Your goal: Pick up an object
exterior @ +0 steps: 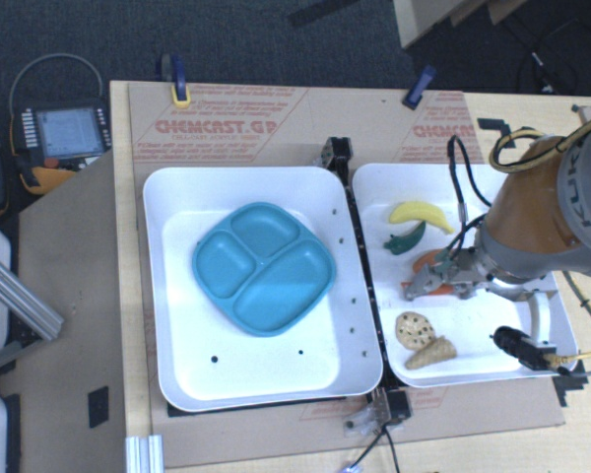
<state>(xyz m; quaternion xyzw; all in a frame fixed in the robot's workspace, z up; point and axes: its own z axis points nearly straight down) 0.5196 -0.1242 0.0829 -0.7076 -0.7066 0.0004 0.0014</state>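
Note:
My gripper is low in the right bin, reaching in from the right. It sits just over a small orange-red item, most of which the gripper hides. A yellow banana lies at the back of that bin, with a dark green item right below it. Nearer the front edge lie a round speckled cookie and a tan wedge-shaped item, both just below the gripper and apart from it.
The left bin holds a blue divided plate in its middle. A black divider rail runs between the two bins. The grey and orange arm covers the right bin's right side.

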